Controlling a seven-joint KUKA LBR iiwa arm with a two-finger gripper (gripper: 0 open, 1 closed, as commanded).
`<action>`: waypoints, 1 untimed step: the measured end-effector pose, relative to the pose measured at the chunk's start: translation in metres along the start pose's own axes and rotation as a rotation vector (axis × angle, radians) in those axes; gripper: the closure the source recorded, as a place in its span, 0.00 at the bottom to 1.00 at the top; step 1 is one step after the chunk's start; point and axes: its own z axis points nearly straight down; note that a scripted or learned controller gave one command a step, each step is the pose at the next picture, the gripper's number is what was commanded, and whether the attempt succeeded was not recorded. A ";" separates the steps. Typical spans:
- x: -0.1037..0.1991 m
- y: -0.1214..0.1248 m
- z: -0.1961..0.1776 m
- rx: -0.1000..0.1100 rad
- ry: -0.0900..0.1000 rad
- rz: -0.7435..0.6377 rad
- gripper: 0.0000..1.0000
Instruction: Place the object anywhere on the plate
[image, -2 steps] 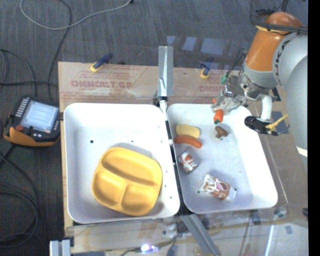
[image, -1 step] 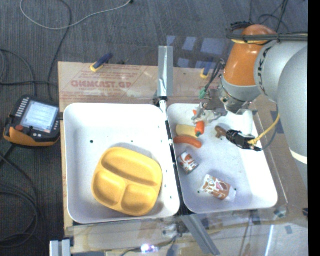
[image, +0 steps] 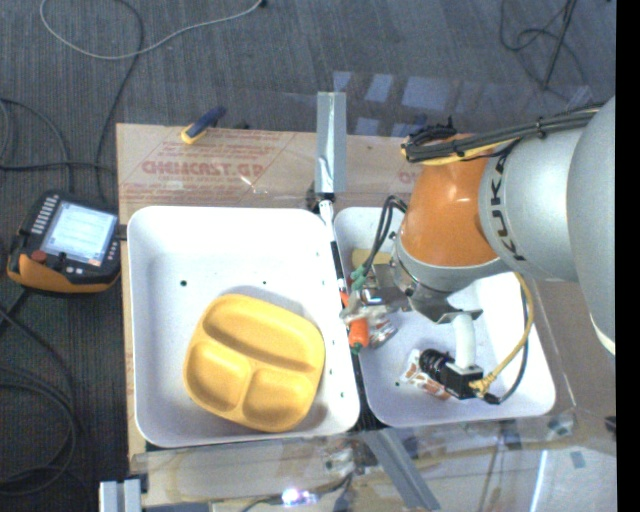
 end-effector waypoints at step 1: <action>0.065 0.031 0.000 0.000 -0.001 -0.129 1.00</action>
